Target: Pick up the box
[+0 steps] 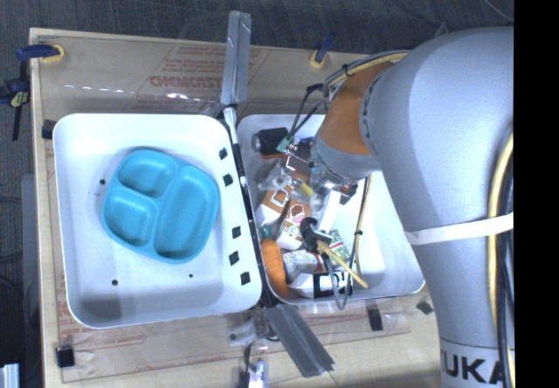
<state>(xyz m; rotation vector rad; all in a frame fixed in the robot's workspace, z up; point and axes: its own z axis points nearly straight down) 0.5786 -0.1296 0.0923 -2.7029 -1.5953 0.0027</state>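
Plainly readable writing is scarce. Pale letters [476, 367] on the base of the arm [454, 159] spell "UKA", with the start cut off. Red print [188, 76] runs along the far edge of the bench [131, 54], but it appears reversed and cannot be made out.

The box [278, 201] is a small carton with brown, orange and white printing too small to read. It lies in the right bin [393, 268], close to the left wall and about midway along it, among a jumble of other goods. Nearer the front left corner of that bin sit a smooth rounded orange thing [273, 262] and a white container [301, 266]. A glossy green packet [337, 249] and a thin yellow stick [348, 269] lie towards the front edge.

The gripper [303, 176] hangs over this clutter, just beside the box on its right. Whether it is open or closed cannot be told, and nothing can be seen in its hold. Above it the arm has a smooth grey shell and an orange band [345, 120].

The left bin [79, 290] is shallow white plastic with rounded corners. In its middle rests a glossy blue plate [162, 203] with three moulded compartments.
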